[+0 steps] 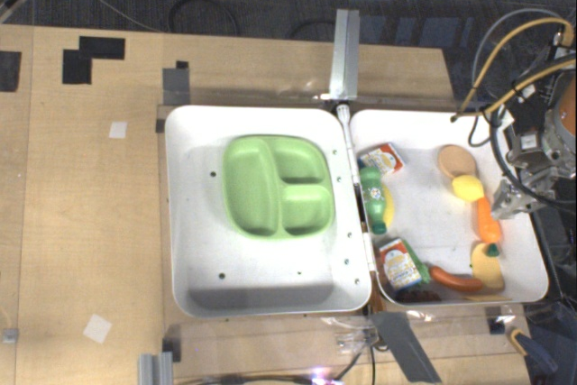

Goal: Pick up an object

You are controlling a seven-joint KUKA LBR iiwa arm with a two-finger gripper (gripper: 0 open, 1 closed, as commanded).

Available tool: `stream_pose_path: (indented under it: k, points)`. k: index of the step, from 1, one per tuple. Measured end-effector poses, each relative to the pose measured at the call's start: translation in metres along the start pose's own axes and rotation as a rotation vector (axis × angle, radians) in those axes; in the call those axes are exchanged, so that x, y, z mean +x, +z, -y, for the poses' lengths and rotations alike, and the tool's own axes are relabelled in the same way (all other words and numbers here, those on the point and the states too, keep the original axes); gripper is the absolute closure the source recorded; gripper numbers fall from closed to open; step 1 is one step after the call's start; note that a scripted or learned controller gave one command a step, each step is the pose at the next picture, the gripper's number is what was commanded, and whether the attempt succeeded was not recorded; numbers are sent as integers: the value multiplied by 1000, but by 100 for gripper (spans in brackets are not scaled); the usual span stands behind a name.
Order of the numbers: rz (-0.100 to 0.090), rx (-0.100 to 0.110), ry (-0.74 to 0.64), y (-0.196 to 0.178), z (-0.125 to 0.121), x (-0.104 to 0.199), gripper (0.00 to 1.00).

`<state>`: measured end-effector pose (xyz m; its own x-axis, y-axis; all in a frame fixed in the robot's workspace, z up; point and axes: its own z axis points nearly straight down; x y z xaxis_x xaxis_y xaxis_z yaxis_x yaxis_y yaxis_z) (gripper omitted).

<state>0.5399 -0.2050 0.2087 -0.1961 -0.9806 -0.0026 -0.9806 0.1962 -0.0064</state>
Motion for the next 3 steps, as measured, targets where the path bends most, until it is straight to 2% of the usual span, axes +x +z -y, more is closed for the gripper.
stream_pose_path:
  k: [1,2,3]
  points:
    - [3,2,-91,-2,72,-63,100]
    - [2,2,-85,-3,72,-59,0]
    - [1,9,-10,108,43,-14,0]
